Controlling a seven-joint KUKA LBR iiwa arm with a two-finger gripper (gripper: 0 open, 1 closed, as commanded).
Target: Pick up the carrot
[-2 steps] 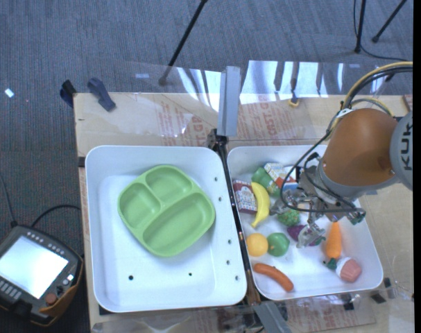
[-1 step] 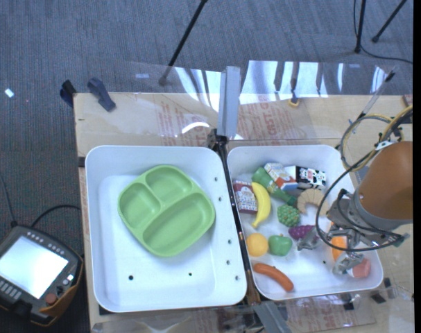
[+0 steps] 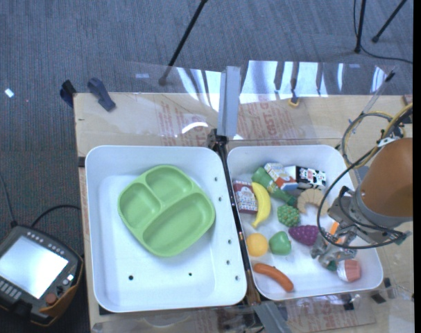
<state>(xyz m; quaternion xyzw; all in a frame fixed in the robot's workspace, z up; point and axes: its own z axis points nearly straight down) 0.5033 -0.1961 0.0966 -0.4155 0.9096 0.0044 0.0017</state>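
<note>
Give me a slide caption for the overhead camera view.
End effector hovers in right bin, carrot lying apart near front edge; green plate in left bin.

Both bins [image 3: 99, 186] look like smooth white plastic with a slight sheen. The green divided plate [image 3: 166, 209] is matt plastic — the carrot [image 3: 273, 276] and banana [image 3: 261, 203] glossier. Bench top [image 3: 141, 116] is bare wood; beyond lies rough grey carpet [image 3: 92, 33].

My bench [image 3: 148, 120], a taped wooden top, bears two white bins side by side, the left bin [image 3: 106, 255] and the right bin [image 3: 314, 151], with two dark clamps [image 3: 92, 92] at its far left edge.
</note>
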